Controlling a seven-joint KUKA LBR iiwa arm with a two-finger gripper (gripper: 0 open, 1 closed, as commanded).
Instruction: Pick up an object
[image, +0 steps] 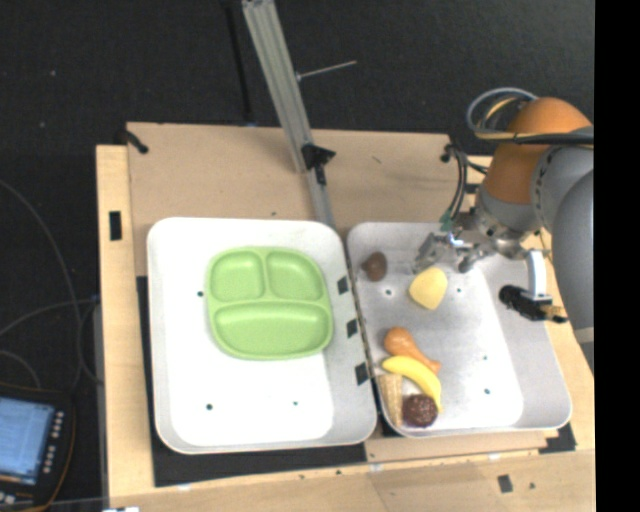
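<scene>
Since the two-finger gripper (447, 256) hangs spread just above it, small pale-yellow rounded toy fruit (428, 289) looks light, smooth; pinch mid-body.

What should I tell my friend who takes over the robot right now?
Pincer: over the far end of the right bin, just above the pale yellow fruit; I can't tell if it grips anything.
Right bin also holds a brown ball, orange piece, banana and dark berry.
Left bin holds a green tray.
Done: nothing lifted that I can see.
Left: grab one thing and lift it.
</scene>
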